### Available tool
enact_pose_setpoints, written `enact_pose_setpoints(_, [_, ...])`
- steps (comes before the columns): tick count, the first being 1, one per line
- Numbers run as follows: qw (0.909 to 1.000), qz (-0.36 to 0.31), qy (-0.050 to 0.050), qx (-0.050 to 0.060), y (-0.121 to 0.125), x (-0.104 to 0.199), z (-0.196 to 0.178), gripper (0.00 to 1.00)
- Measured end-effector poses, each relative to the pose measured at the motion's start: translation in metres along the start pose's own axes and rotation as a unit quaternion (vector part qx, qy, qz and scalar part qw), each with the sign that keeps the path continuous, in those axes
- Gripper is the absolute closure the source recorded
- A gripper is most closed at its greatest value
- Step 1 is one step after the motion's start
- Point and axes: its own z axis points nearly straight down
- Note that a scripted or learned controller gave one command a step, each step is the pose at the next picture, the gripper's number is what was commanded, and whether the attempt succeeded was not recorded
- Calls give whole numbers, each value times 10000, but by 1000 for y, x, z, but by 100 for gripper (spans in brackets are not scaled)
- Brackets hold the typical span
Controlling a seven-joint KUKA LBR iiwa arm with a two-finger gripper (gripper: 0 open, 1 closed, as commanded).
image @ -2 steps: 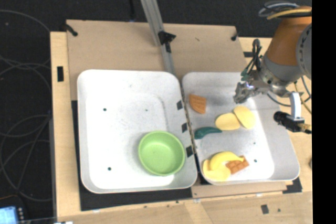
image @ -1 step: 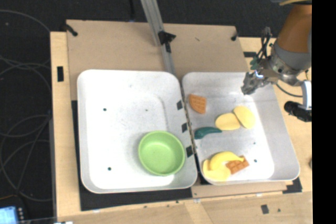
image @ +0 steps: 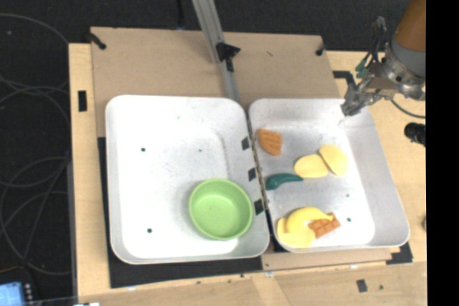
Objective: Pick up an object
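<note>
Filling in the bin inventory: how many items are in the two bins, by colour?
Green: 1, bowl, left bin
Yellow: 3, right bin
Orange: 2
Teal: 1
Total: 7

Two white bins side by side on brown bench: left bin, right bin. Grey metal pole slants up behind them. Black cables on dark floor, left.

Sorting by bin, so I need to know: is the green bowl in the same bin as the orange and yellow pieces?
No, the green bowl sits alone in the left bin, while those pieces lie in the right bin.
</note>
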Motion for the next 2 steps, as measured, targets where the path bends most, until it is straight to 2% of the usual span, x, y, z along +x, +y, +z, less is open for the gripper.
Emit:
enact_pose_setpoints(1, [10000, -13, 6, 37, 3, 49, 12, 100])
enact_pose_setpoints(2, [10000, 2, 11, 37, -1, 95, 5, 100])
